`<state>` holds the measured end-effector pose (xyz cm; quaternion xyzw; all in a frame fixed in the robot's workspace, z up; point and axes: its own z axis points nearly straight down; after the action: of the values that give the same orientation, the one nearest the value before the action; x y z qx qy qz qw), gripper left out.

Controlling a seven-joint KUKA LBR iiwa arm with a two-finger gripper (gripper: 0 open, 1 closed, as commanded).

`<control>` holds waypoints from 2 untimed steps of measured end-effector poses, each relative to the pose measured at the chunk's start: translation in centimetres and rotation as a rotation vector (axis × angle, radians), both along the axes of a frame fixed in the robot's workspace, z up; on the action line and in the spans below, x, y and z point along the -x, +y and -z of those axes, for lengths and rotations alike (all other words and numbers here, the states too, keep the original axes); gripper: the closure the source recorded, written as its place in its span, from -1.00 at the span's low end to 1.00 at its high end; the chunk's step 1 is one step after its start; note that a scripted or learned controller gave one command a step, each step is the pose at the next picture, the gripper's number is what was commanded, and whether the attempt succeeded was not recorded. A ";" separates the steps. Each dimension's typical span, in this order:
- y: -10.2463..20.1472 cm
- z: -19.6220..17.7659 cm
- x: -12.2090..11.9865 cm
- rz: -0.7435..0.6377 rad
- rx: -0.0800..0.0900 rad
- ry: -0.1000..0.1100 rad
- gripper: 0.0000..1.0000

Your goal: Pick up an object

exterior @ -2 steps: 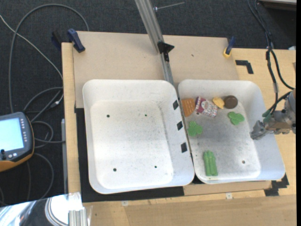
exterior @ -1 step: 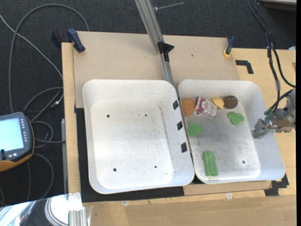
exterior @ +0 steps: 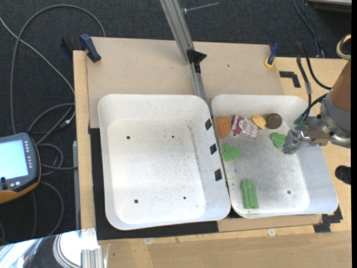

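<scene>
Two blue clamps point(exterior: 90, 47) grip my beige board point(exterior: 145, 66). A grey handheld screen device point(exterior: 15, 163) lies at the left, among thin cables point(exterior: 39, 49).

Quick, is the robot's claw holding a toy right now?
Gripper: low in the right bin, beside a small green toy; whether it holds anything cannot be told.

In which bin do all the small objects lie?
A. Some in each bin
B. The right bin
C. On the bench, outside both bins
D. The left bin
B: the long green piece, the brown round object and the other small items all lie inside the right bin, where the gripper is also.
</scene>
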<state>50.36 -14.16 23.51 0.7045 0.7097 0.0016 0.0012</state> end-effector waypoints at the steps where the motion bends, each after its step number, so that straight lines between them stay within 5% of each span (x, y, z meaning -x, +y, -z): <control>1: 4.3 -0.8 -2.4 0.000 0.000 0.000 1.00; 2: 9.3 -1.7 -4.5 0.000 -0.002 0.001 1.00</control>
<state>54.86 -4.84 25.21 0.7044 0.7098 0.0018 0.0002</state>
